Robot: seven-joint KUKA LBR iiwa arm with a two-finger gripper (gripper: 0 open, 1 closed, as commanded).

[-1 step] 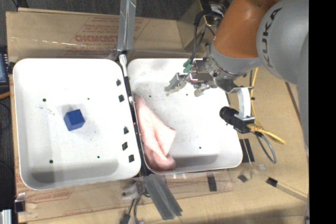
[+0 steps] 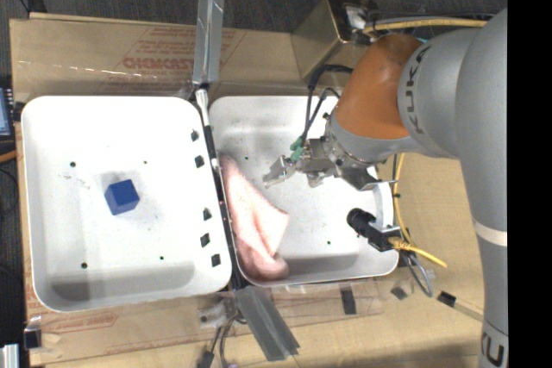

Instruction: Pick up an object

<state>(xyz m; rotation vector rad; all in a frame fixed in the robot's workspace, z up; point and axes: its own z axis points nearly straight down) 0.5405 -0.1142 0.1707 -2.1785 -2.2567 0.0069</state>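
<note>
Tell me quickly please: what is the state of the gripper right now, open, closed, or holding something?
Gripper: over the right bin, beside the pink cloth; open or closed cannot be told, and nothing is seen held.

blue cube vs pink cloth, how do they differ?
The blue cube is small, rigid and sharp-edged; the pink cloth is larger, soft and crumpled. The blue cube sits mid-floor in the left bin; the pink cloth lies against the left wall of the right bin. Both rest apart from the gripper.
</note>
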